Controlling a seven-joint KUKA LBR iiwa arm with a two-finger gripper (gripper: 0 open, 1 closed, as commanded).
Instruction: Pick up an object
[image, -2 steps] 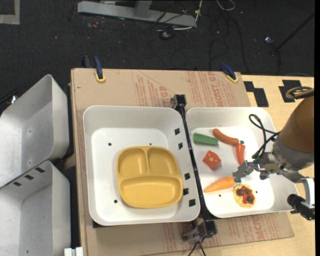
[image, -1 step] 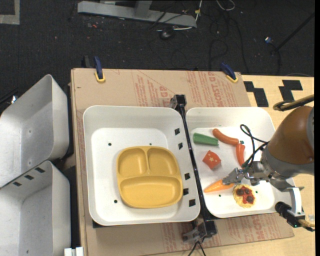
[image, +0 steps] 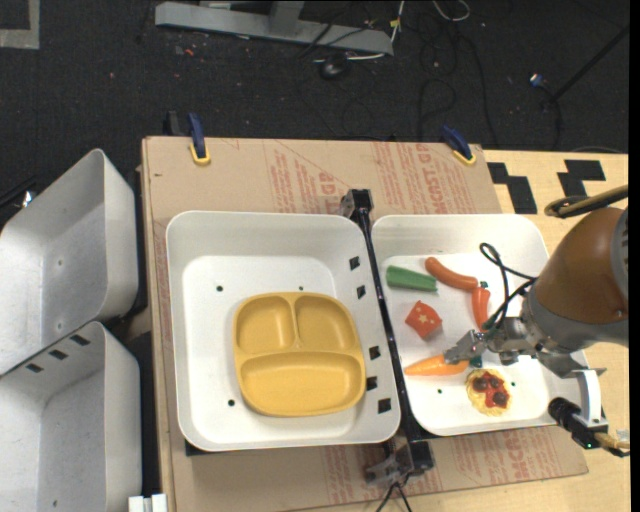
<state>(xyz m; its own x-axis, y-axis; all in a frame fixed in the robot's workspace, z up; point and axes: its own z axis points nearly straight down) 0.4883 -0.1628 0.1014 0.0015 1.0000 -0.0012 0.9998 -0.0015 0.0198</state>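
A robot arm's gripper (image: 472, 349) hovers low in the right bin (image: 520, 236), just above an orange carrot (image: 436, 367). Its fingers' opening cannot be told. A yellow divided plate (image: 298, 352) sits in the left bin (image: 200, 240).

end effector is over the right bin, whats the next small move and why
Probably a short descent onto the carrot. The end effector sits just above the carrot's thick end in the right bin, and nothing shows between its fingers. The pizza slice lies close beside it, so coming straight down rather than sideways would likely avoid nudging it.
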